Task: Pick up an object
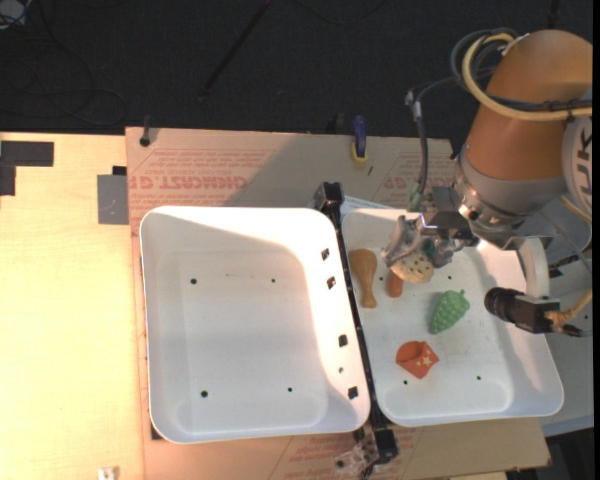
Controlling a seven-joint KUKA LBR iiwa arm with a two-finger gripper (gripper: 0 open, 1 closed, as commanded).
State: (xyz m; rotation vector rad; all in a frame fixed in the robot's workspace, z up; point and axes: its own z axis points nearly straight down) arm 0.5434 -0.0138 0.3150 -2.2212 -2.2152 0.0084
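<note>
Your hand [412, 251] sits in the right bin [520, 393], clenched around a tan dotted block [416, 268]; the green ridged object [447, 311] lies at its five o'clock.

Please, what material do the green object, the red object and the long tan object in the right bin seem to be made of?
Green object: probably soft plastic or rubber; its surface looks bumpy and matte, like toy grapes. Red object: likely hard plastic, with flat facets and an even, slightly glossy colour. Long tan object: looks like wood, smooth and matte, though tan plastic is possible. The picture is too coarse to be sure.
</note>
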